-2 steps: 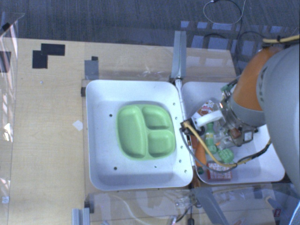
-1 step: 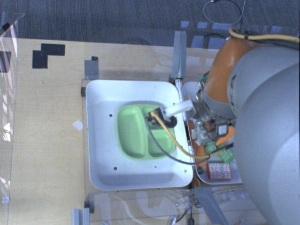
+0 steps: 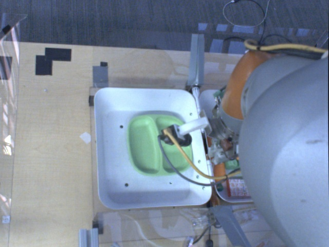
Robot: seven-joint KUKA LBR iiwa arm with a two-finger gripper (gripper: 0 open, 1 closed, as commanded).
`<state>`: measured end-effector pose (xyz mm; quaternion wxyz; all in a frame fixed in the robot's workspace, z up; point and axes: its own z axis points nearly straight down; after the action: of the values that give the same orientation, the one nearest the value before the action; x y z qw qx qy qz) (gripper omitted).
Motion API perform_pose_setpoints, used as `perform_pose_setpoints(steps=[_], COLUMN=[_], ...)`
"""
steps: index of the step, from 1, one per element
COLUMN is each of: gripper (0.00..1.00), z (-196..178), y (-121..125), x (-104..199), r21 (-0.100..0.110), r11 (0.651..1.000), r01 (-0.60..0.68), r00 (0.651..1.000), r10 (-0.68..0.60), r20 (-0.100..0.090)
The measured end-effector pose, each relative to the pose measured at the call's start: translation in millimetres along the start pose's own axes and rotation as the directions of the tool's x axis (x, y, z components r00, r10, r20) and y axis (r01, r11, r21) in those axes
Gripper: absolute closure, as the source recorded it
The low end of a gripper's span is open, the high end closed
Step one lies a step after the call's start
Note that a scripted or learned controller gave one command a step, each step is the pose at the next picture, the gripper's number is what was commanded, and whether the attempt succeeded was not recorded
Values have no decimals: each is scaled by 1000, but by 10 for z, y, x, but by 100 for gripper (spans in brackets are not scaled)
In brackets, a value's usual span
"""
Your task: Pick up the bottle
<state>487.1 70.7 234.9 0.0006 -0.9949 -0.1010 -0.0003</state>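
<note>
The grey arm with its orange band [image 3: 237,94] covers most of the right bin [image 3: 206,98]. My gripper [image 3: 222,144] hangs low at that bin's left side, close to the wall shared with the left bin, and its tip is hidden among the wrist hardware. Just below it lies a narrow orange object [image 3: 219,171] next to a bit of green [image 3: 232,164]. I cannot tell whether either is the bottle. A white bracket with a black ring [image 3: 184,134] sticks out from the wrist over the left bin, trailing yellow and grey cables [image 3: 187,167].
The left bin [image 3: 110,138] holds a light green two-compartment tray [image 3: 149,144]. A red and white box [image 3: 237,188] lies at the right bin's front. Metal brackets [image 3: 196,55] stand around the bins on the wooden bench.
</note>
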Motion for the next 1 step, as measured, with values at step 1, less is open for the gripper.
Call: perform_pose_setpoints(steps=[1], gripper=[100], z=[-102], y=[1], x=[11], r21=[1], r11=[1000], r01=[2], r00=[1000], r10=[-2], r20=[-2])
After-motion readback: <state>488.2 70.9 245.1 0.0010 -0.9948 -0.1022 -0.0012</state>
